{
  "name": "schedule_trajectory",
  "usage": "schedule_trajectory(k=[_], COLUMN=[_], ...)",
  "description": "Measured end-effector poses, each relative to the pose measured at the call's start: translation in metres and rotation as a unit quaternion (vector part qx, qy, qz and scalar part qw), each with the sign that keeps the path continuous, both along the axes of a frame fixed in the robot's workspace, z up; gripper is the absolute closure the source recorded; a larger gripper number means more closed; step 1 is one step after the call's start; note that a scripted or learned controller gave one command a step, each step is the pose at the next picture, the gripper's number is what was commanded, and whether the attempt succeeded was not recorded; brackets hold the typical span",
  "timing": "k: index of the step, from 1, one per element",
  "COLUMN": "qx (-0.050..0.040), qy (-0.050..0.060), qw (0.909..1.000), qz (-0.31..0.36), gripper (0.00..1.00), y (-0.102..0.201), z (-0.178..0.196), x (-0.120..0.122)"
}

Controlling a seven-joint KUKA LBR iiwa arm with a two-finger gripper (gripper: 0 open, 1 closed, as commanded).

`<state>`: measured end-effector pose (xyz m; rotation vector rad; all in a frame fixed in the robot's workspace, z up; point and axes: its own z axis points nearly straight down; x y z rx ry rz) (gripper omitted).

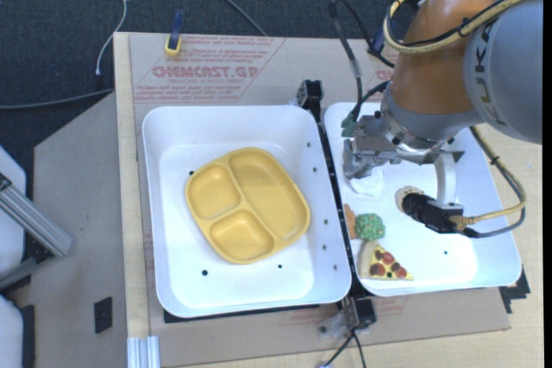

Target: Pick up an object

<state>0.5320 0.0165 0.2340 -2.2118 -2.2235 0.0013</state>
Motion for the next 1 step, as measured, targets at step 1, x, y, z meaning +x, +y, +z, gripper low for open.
schedule_trajectory(k=[1], qx=[-0.0002], qy=[-0.003], qw=[1.0], qz=[0.001], gripper=[1.0], y=[0.0571], z=[0.0073], x=[0.0006])
